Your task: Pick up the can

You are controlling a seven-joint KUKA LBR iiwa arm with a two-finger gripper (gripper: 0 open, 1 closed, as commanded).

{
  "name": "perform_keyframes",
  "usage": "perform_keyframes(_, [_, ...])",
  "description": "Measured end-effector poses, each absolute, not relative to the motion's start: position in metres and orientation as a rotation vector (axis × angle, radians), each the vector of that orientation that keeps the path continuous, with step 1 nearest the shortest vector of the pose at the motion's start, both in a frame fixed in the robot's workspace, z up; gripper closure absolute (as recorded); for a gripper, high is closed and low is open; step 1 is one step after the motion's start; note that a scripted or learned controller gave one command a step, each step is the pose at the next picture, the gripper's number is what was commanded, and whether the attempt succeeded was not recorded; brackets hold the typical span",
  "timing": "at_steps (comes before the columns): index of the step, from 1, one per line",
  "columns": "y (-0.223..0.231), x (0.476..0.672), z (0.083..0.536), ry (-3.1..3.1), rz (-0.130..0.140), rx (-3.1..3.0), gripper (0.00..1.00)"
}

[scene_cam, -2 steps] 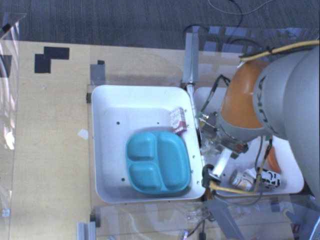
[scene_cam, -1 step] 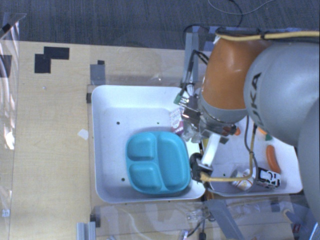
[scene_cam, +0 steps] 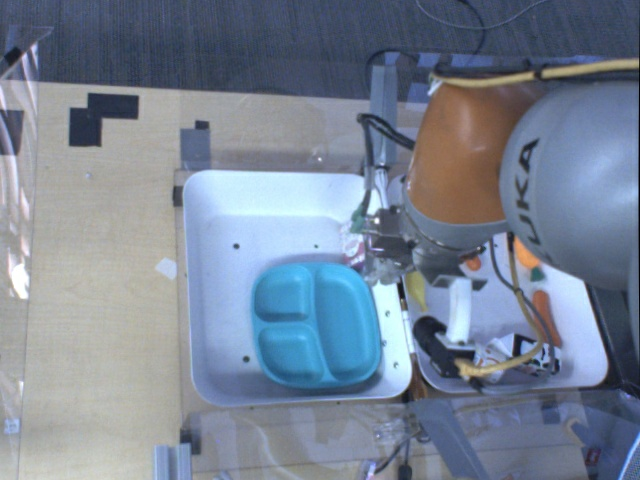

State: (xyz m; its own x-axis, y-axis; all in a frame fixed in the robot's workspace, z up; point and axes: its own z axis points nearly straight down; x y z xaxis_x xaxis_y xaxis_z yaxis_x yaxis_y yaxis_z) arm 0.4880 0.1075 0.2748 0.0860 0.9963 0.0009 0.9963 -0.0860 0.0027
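My gripper hangs below the orange wrist band, over the wall between the two bins, at the right edge of the left bin. A small pale thing with green and pink tints shows right at its left side; I cannot tell what it is or whether it is held. The arm hides most of the right bin. No can is plainly recognisable.
A blue divided plate lies in the left bin's front right part, close under the gripper. In the right bin lie orange sticks, a yellow piece and some white items.
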Motion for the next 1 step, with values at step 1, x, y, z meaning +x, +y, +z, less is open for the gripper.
perform_keyframes(1, [0.1491,0.5292,0.3265,1.538,0.005,2.738,1.0])
